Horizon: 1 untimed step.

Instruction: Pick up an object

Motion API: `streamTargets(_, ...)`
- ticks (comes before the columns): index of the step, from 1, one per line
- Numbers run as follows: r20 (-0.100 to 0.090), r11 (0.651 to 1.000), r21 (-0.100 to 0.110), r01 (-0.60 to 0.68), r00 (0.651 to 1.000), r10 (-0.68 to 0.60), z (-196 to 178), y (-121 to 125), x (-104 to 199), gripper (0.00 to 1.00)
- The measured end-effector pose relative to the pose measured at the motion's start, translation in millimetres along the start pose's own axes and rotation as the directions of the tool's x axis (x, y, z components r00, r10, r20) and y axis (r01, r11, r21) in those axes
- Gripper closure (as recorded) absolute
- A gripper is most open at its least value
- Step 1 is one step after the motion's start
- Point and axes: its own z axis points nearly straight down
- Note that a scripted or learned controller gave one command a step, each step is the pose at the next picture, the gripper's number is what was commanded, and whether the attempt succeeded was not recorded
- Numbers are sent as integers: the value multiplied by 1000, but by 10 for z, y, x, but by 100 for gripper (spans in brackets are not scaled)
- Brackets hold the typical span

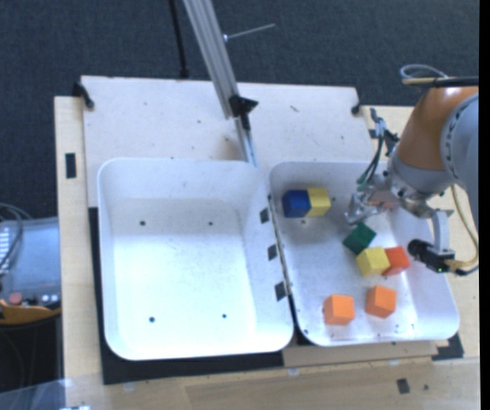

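The jaws point(363, 214) sit low in the right bin point(433, 319), just above the green block point(358, 237); their opening cannot be determined. Beside the green block lie a yellow block point(371, 261) and an orange block point(397, 259). The left bin point(113, 186) adjoins on the desk point(151, 118).

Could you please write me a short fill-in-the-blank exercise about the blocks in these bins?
1. All the blocks lie in the ____ bin.
2. The blue block touches a ____ block.
3. The tool hovers just above the ____ block.

Missing words: right; yellow; green
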Motion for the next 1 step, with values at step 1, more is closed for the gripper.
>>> streamTargets(1,-1,1000,1,-1,1000,1,-451,-21,-43,100)
